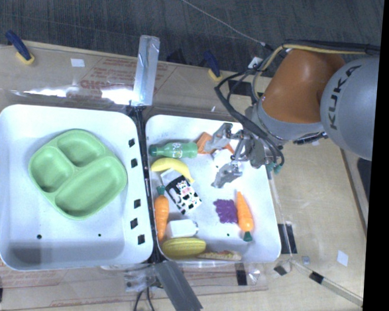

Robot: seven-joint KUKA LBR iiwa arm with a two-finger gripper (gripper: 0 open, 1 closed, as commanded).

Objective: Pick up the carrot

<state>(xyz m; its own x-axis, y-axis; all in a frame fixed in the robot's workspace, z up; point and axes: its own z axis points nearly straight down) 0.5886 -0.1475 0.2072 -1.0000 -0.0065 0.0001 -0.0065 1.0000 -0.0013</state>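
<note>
Orange marks two carrots in the right bin [270,210] as seen from the single overhead camera. One carrot [244,213] lies near the bin's right wall, its tip pointing up the frame and its green stub toward the front edge, just beside a purple bunch of grapes [226,211] on its left. A second carrot [160,215] lies along the bin's left wall, beside a white block [182,228] and above a yellow oblong item [183,247] at the front edge. A black-and-white cow-patterned carton [184,194] is seen near the middle-left, touching a banana [170,167] above it, and a green bottle [175,149] lies on its side toward the back. An orange-and-grey item [210,142] rests at the back, partly covered by the arm.

The tool [227,176] is held over the middle of the right bin, above and to the left of the right-hand carrot and apart from it. Nothing is seen between its fingers; how far they are parted cannot be told.

A green divided plate [77,173] sits in the left bin [16,239]. Both bins are carried by a tan surface [321,240].
</note>
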